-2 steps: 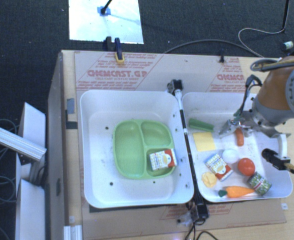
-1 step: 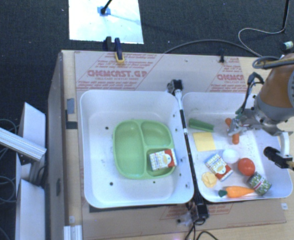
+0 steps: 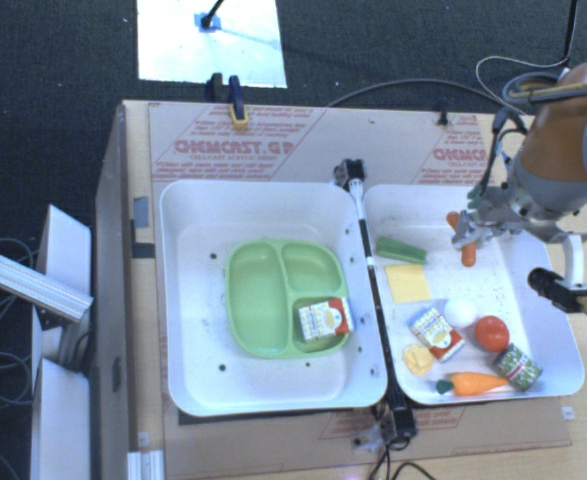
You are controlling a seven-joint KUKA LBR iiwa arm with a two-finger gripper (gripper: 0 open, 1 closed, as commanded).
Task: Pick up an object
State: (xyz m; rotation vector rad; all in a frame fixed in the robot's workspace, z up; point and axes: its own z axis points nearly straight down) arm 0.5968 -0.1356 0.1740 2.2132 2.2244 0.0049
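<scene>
The hand (image 3: 470, 236) hangs over the far part of the right bin (image 3: 563, 353), with a small orange sausage-like piece (image 3: 469, 255) pinched between its nearly closed fingers. The grip looks shallow, so the piece could slip out and drop among the toy food near the bin's front.

We see a robotics lab: a protective-film bench (image 3: 273, 148) at centre, loose cables (image 3: 513, 73) upper right (toy food (image 3: 473, 382) in bins (image 3: 273, 298)).
</scene>
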